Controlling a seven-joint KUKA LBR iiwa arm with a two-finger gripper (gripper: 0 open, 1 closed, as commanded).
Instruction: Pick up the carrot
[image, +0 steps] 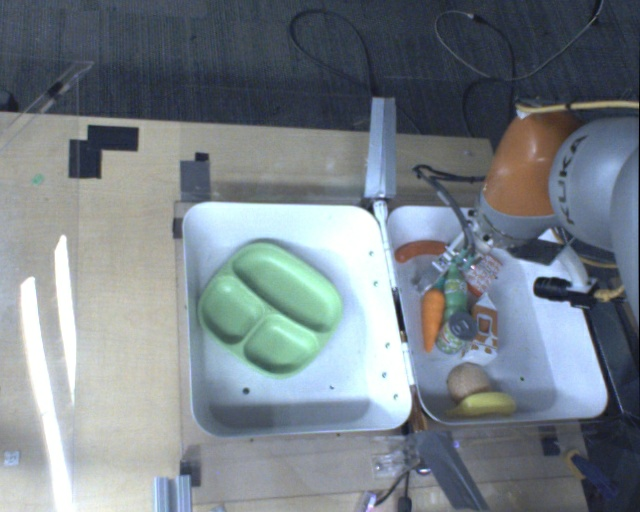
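Observation:
The orange carrot (431, 316) lies in the right bin (560, 385), close to its left wall, pointing toward the front edge. My gripper (452, 266) hangs just above and behind the carrot's thick end, over a cluster of items. The grey arm with its orange band (525, 165) reaches in from the right. Nothing in this view shows the carrot being held; it rests on the bin floor.
A red sausage (419, 250) lies behind the carrot. A green bottle (456, 312) and a small printed box (485, 327) sit right beside it. A brown round fruit (467, 380) and a banana (486, 404) lie near the front. A green divided plate (270, 305) sits in the left bin (210, 400).

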